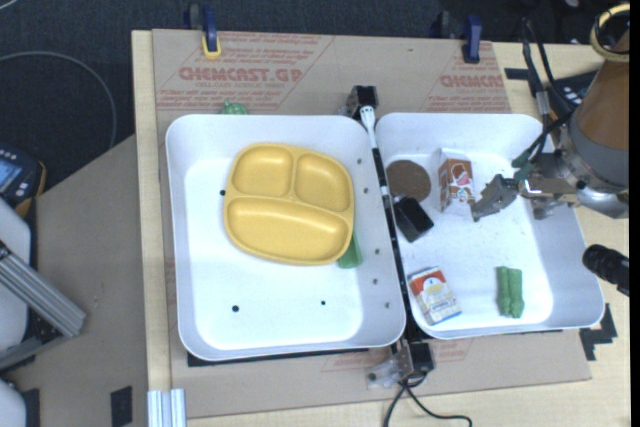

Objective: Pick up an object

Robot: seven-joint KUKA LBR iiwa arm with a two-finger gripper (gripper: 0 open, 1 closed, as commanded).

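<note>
Small carton [434,294] beside green pods [511,291]

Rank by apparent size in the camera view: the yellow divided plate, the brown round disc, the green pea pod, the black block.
1. yellow divided plate, clearly largest.
2. brown round disc.
3. green pea pod and black block: these look alike in size, so I leave them unranked.

yellow divided plate [290,203] | white bins [200,245] | brown disc [408,179] | green pod [511,291] | red-white carton [456,181]
</note>
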